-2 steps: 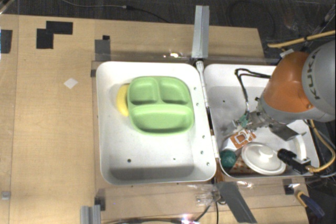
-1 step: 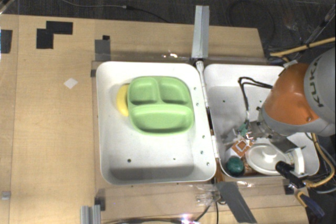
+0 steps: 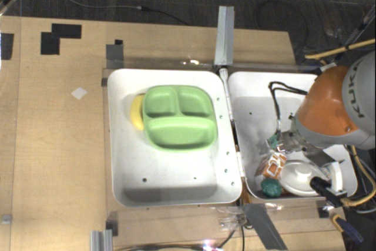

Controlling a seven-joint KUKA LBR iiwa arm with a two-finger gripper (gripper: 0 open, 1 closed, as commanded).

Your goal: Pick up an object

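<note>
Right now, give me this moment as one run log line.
arm: over right white bin | gripper: low, by orange-and-white packet | nearby: small teal ball, white dish | left bin: green divided tray

Objects spread across both bins.
In left bin: green divided tray (image 3: 178, 116), upside down, covering most of a yellow item (image 3: 136, 113) at its left edge. In right bin, near front: orange-and-white packet (image 3: 273, 166), teal lump (image 3: 271, 187), white dish (image 3: 299, 178).
</note>
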